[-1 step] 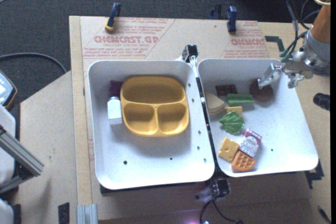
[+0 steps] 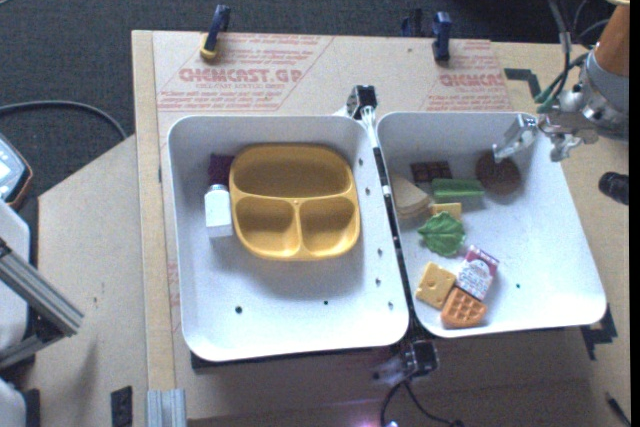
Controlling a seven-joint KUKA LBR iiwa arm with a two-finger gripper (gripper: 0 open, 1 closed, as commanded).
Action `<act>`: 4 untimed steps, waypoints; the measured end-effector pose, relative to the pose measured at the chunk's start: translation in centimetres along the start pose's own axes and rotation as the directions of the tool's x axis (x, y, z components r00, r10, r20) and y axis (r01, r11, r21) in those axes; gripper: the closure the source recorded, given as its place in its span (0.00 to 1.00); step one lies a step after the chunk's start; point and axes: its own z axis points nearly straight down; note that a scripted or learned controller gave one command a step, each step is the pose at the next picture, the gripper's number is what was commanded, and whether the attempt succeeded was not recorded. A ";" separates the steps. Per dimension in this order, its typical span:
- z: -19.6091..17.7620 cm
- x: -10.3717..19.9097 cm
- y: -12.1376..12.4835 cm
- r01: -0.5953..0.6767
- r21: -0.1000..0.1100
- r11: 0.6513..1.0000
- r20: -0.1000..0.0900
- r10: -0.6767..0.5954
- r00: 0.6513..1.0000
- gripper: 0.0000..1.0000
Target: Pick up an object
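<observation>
Hovering at the right bin's (image 2: pixel 590 265) upper right edge, the tool (image 2: pixel 535 140) hangs released just above the round brown cookie (image 2: pixel 498 175), which has no long axis and lies flat, so closing off-centre or too high could likely let it slip free.

The arm (image 2: pixel 612 85) is grey, with an orange band above the wrist and a pale ring just over the band, all seen beyond the right bin (image 2: pixel 560 255). Thin dark cables and a green one hang along the arm's side nearest that bin. The tool (image 2: pixel 535 137) is bare silvery metal: a flat cross-piece and two slim, angular fingers (image 2: pixel 515 139) with dull grey faces.
</observation>
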 end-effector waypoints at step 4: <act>11.9 -0.1 -0.9 0.000 -0.001 1.000 0.001 0.000 1.000 1.00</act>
